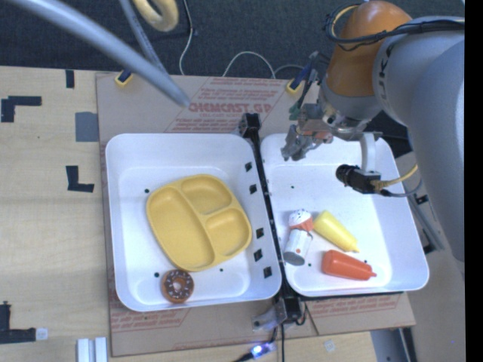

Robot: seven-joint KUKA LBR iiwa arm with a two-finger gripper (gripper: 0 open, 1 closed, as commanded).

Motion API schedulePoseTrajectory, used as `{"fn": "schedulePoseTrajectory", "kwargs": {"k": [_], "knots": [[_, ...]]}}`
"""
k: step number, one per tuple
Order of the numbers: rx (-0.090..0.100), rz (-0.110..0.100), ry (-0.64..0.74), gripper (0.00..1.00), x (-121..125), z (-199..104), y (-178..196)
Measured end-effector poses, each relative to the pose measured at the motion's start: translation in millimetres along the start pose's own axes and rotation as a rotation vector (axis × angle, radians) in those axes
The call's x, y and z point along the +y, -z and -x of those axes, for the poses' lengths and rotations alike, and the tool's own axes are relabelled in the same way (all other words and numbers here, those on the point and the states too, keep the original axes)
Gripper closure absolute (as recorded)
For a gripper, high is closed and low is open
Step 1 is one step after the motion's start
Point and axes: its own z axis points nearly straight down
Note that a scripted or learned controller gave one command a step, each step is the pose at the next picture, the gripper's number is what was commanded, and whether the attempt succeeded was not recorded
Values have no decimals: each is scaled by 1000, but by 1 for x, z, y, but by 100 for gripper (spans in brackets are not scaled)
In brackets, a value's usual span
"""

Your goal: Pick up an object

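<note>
Candidates for the pick all lie loose in the bins. Right bin [392,277]: a small white bottle [296,241] with a red-and-white cap end, lying on its side near the bin's left wall; a yellow cone [336,231] just beside it, apparently touching its upper end; an orange carrot [347,266] lying in front of the cone, near the front rim. Left bin [121,202]: a yellow divided tray [198,221] lying flat mid-bin, and a chocolate donut [178,285] just off the tray's front edge.

Pincer [296,148] hangs at the back-left corner of the right bin, close to the divider [256,194] between the bins. Nothing is visible between its tips; it carries no object. Open or clenched, cannot tell: the tips are dark, small and blurred against the wrist hardware.

Arm [423,74] reaches in from the right, orange band [362,47] above the wrist.

Progress, judged: nothing lifted yet; every object rests on a bin floor. The pincer is well apart from the bottle, cone and carrot cluster. Left to do: choose a target, move over it, descend, close, lift. The task looks to be at the approach stage at best.
</note>
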Motion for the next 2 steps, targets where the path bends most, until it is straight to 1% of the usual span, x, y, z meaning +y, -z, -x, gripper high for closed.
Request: {"fn": "schedulePoseTrajectory", "kwargs": {"k": [2], "knots": [[0, 1, 1, 100, -8, -104, -3]]}}
